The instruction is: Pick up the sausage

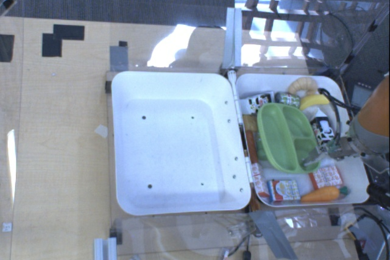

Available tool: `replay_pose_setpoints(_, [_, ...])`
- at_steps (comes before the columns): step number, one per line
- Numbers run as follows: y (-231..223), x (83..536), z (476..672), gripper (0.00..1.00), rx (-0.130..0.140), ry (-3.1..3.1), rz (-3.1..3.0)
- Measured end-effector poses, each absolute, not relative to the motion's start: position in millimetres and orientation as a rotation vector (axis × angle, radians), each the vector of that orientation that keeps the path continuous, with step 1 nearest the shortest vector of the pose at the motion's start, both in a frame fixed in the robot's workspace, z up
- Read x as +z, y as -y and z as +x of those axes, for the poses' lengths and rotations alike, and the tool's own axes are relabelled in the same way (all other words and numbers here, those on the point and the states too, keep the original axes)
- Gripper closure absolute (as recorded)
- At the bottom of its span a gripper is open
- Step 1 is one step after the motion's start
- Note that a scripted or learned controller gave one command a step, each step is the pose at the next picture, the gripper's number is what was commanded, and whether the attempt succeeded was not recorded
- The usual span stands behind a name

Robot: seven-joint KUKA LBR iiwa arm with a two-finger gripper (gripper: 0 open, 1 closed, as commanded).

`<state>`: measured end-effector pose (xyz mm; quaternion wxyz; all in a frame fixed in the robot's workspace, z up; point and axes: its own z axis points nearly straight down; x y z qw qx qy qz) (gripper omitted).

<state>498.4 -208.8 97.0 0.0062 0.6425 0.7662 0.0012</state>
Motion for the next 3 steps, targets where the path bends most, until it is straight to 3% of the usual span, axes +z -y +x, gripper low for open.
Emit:
replay_pose_setpoints(1, [204,94,493.3,0.0,0.008,-2.386,2.0])
replay_pose_setpoints(2, [142,94,516.4,0.0,0.01,-2.388,1.999])
replay_pose_setpoints(3, [207,257,491.5,0.0,0.005,-2.287,2.14])
